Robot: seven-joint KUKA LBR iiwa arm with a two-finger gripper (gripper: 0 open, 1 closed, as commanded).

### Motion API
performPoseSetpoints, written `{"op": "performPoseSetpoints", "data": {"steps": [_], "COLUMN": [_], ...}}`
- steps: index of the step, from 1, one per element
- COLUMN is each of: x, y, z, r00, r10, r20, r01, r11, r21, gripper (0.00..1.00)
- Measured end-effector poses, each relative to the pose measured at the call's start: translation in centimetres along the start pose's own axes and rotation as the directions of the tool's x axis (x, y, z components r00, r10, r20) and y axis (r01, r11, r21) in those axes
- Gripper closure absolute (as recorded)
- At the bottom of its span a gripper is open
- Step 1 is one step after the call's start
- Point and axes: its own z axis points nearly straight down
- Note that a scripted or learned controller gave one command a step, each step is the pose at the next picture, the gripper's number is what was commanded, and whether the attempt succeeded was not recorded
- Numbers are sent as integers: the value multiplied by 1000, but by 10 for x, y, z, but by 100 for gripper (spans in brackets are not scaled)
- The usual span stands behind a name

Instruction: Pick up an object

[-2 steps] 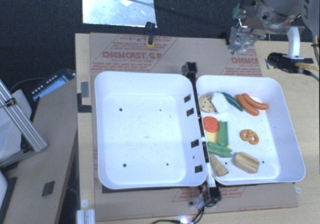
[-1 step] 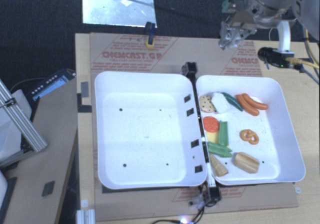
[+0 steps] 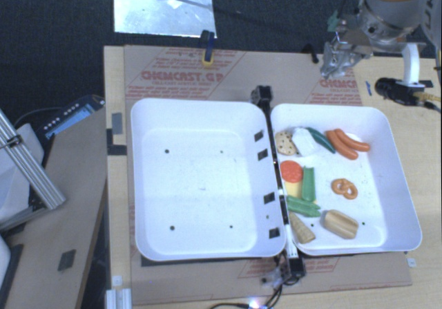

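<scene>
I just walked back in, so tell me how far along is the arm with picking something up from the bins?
Nothing looks done yet. The gripper sits above the bench beyond the right bin, outside its far rim, with nothing visibly between its fingers. The toy foods lie in that bin, including the hot dog, pretzel and bread roll. Left: moving over the bin, descending, grasping and lifting one item.

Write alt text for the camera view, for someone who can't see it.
The robot's gripper hangs above the bench behind the right bin, which holds toy food: sausages, a pretzel, a bread roll, a tomato slice and green pods. The left bin sits alongside it.
</scene>
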Motion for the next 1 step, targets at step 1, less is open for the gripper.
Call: {"op": "performPoseSetpoints", "data": {"steps": [1], "x": [26], "y": [0], "z": [-25], "r00": [1000], "r10": [-7], "r20": [-2], "r01": [7], "r11": [1000], "r21": [-3], "gripper": [100]}}
